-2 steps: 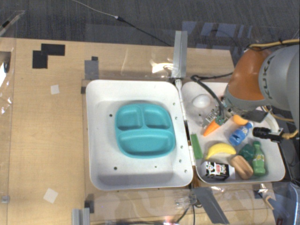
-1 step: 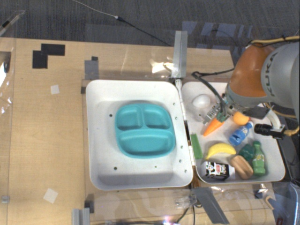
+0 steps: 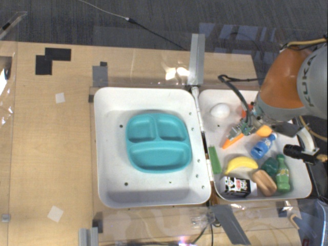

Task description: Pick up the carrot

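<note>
The carrot [image 3: 232, 140] is a small orange cone with a green top. It lies slanted in the right bin [image 3: 306, 191], near that bin's middle, with its tip pointing to the lower left. My gripper [image 3: 248, 125] hangs low over the bin, right at the carrot's green upper end. The grey wrist and its orange band above hide the gripper's tips. I cannot make out whether the carrot is between them.
Around the carrot lie a white ball [image 3: 220, 110], an orange piece [image 3: 264, 131], a blue bottle [image 3: 262, 148], a banana [image 3: 242, 164], a green bottle [image 3: 282, 174], a brown bread piece [image 3: 264, 182], a black-and-white carton [image 3: 237, 186] and a green stick [image 3: 214, 159]. The left bin [image 3: 110, 188] holds a teal divided plate [image 3: 156, 140].
</note>
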`<state>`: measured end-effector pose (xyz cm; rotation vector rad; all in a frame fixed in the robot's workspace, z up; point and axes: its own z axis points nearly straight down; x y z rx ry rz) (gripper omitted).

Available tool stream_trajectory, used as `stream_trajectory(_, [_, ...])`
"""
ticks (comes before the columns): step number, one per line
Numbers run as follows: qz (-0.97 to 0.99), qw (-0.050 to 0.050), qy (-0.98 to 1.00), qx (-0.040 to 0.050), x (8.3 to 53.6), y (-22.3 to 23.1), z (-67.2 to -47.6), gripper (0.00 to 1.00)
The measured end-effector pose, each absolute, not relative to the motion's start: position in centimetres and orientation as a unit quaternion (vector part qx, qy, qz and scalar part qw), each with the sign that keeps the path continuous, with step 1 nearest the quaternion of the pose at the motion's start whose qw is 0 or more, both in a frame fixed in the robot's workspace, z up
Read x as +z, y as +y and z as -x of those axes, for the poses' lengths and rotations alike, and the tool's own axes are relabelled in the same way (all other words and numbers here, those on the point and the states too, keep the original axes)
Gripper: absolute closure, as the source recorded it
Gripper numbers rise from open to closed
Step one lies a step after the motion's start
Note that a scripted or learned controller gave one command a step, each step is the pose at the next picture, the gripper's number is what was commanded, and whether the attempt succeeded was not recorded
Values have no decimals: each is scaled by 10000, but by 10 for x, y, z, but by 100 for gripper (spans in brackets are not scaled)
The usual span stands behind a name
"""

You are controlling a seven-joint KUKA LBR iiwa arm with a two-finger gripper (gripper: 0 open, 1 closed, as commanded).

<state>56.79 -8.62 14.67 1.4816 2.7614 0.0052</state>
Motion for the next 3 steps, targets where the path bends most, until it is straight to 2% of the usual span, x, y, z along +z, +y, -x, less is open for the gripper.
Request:
stream_trajectory(1, [-5472,41,8370,26,203,-59,-550,100])
stream_trajectory(2, [-6224,16,7827,14,185,-19,-560,100])
stream_trajectory(3, [-4297,57,9030,8,218,-106,-543,100])
